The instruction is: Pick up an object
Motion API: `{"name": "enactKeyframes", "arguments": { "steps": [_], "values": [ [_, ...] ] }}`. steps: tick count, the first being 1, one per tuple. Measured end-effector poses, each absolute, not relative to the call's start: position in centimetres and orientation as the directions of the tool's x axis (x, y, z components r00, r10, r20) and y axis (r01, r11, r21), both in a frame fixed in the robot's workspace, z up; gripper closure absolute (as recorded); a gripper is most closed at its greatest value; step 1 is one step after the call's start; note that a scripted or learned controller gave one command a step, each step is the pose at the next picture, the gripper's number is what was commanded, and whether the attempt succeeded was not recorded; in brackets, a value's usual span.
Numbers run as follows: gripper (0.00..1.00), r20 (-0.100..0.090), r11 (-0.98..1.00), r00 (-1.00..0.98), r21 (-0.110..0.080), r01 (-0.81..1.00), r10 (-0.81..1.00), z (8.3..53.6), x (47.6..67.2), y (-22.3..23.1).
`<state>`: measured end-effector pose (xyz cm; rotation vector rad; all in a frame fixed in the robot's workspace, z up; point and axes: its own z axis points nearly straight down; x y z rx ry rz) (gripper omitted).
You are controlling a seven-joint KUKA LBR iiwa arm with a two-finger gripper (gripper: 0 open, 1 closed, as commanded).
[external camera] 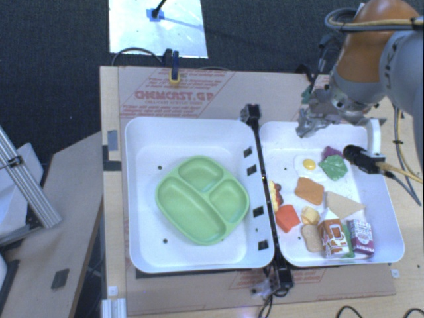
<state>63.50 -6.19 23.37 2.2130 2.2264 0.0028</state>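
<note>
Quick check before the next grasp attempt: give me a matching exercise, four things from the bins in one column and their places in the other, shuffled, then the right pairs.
Things:
1. green divided plate
2. fried egg
3. gripper
4. orange-red block

Places:
A. far end of the right bin, above the food
B. in the left bin
C. right bin, just in front of the gripper
D. right bin, near the divider, towards the near edge

Pairs: 1-B, 2-C, 3-A, 4-D

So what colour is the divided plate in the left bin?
Light green; the divided plate shows clearly in the camera view, lying in the left bin.
</note>
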Motion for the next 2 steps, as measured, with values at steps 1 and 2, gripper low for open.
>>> {"name": "enactKeyframes", "arguments": {
  "steps": [1, 2],
  "values": [
    [1.0, -0.001, 0.001, -0.001, 0.001, 1.0, 1.0, 21.4, 63.0, -6.69],
    [1.0, -0.001, 0.004, -0.004, 0.003, 1.0, 1.0, 21.53, 63.35, -6.72]
  ]
}}
